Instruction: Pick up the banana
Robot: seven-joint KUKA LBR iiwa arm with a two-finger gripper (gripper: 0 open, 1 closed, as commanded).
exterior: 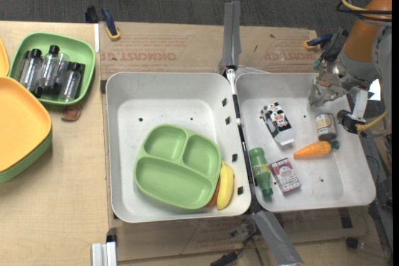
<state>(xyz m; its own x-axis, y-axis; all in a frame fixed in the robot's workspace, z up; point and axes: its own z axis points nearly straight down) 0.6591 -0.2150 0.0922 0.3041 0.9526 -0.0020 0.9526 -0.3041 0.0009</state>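
Note:
The yellow banana (225,184) lies in the left bin (124,96), pressed between the right rim of a green divided plate (177,166) and the bin's right wall. A bit of something orange peeks out beneath it at the plate's edge. My gripper (322,95) hangs over the far right corner of the right bin (349,187), far from the banana and just above a small can (325,126). Nothing shows in its grasp.
The right bin holds a black-and-white cow figure (276,121), a carrot (313,149), a green bottle (260,171) and a pink card box (285,175). On the bench to the left stand a green tray of bottles (53,68) and stacked yellow plates (19,128).

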